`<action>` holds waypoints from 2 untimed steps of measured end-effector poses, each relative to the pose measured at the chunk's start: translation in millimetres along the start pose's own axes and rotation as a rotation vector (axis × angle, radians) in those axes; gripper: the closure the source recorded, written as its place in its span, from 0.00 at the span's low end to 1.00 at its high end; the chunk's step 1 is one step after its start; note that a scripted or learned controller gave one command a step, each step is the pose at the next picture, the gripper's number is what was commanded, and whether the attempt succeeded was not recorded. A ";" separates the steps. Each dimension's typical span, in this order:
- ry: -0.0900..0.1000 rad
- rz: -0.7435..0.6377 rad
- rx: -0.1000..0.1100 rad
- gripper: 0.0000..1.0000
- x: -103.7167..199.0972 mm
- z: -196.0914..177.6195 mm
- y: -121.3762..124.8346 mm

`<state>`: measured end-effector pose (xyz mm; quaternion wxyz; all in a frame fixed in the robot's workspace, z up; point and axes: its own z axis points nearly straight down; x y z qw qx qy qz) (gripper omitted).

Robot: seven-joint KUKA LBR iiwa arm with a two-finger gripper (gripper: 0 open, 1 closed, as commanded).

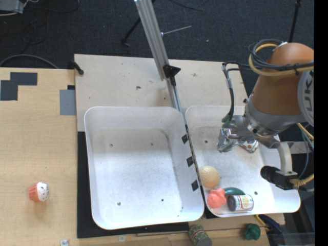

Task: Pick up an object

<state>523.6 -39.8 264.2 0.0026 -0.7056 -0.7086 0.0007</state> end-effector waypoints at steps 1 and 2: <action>-0.001 0.000 0.002 1.00 53.6 17.4 9.6; -0.001 0.001 0.002 1.00 99.8 32.4 5.0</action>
